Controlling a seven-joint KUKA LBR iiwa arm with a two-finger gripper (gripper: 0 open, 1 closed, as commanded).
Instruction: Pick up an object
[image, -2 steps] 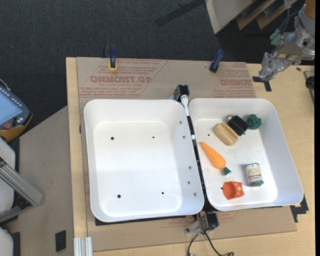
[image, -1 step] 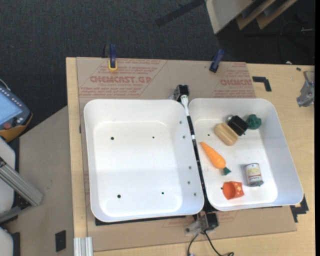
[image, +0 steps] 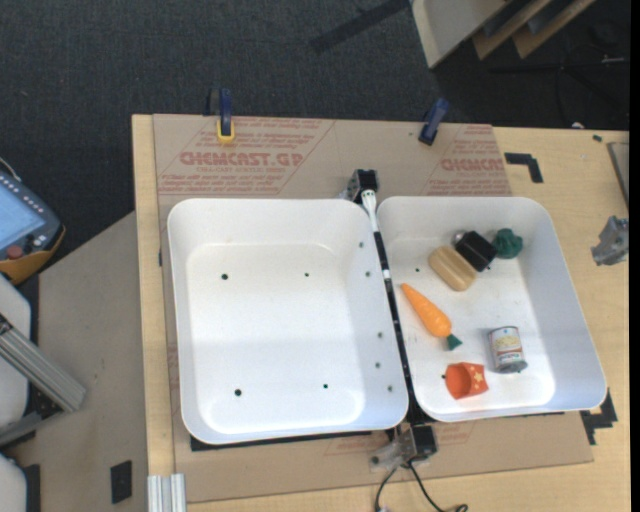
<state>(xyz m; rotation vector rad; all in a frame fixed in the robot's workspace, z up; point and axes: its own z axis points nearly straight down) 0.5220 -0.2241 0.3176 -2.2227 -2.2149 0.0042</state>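
2 shallow white bins sit side by side on a brown board printed with red lettering, which covers the surface (image: 300, 150). The left bin (image: 200, 330) shows 4 small dark dots on its floor. The right bin (image: 560, 290) holds all 6 loose things. Near its far side a tan block (image: 450, 270) lies touching a black object (image: 476, 249), and a small green object (image: 509, 242) sits just beside the black one, toward the bin's right wall. Nearer the middle, an orange carrot (image: 427, 310) lies at a slant with its green tip pointing toward the near right. Just beside that tip stands a small can (image: 507, 350) with a pale label, and an orange-red piece (image: 465, 381) rests close to the near wall, left of the can. 2 blue clamps (image: 222, 105) grip the far edge of the board, and a black cable (image: 400, 480) trails off the near edge. At the right edge, outside the right bin and well apart from everything in it, a grey shape looks like part of the hand (image: 608, 242); I cannot tell whether it is wide or narrow, and nothing is seen in its grasp
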